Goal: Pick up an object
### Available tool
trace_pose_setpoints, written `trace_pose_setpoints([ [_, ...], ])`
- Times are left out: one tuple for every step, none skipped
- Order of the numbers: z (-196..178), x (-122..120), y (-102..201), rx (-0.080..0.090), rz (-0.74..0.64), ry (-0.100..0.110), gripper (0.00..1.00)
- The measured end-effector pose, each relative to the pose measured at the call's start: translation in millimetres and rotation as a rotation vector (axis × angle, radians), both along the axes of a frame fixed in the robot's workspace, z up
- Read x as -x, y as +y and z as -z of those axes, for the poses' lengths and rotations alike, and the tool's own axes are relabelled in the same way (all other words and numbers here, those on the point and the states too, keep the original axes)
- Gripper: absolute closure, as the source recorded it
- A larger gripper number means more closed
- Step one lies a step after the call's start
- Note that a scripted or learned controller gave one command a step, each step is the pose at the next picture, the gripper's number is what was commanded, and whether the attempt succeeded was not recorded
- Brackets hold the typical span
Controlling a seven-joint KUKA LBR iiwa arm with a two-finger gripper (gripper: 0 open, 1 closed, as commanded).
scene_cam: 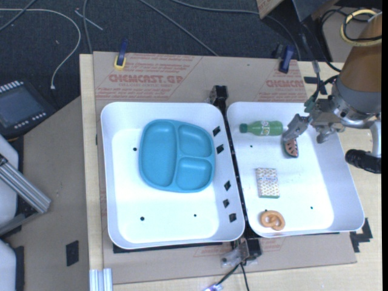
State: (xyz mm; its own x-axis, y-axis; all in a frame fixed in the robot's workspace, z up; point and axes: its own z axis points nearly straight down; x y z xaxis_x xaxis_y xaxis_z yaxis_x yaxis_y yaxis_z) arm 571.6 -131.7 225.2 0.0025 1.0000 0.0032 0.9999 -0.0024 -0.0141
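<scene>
Finding the gripper hanging over the right bin, toward 12 o'clock of its floor. Reading the pincer as spread apart and clamping nothing.

Locating the candidate things in that bin: a watermelon slice just beside the nearer fingertip, at about 7 o'clock from the gripper; a green bottle at 11 o'clock of the bin; a speckled cracker block at 8 o'clock; a pretzel ring at 7 o'clock. Noting a blue divided plate in the left bin, well apart from the arm.

Judging the slice to be the likeliest target. Advising: shifting toward 7 o'clock until straddling the slice, turning the wrist to close across its narrow width, descending fully to the floor before closing, lifting straight up and slowly.

Flagging limits: seeing the fingertips against grey linkage and a white floor, so not confirming the height above the bin. Not confirming whether the nearer finger is touching the slice. Losing the arm's upper part past the 3 o'clock edge.
</scene>
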Motion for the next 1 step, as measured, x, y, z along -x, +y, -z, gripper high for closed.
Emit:
trace_pose_setpoints([
  [-6.9,-2.7,0.2,0.002,-0.003,-0.013,0.00],
])
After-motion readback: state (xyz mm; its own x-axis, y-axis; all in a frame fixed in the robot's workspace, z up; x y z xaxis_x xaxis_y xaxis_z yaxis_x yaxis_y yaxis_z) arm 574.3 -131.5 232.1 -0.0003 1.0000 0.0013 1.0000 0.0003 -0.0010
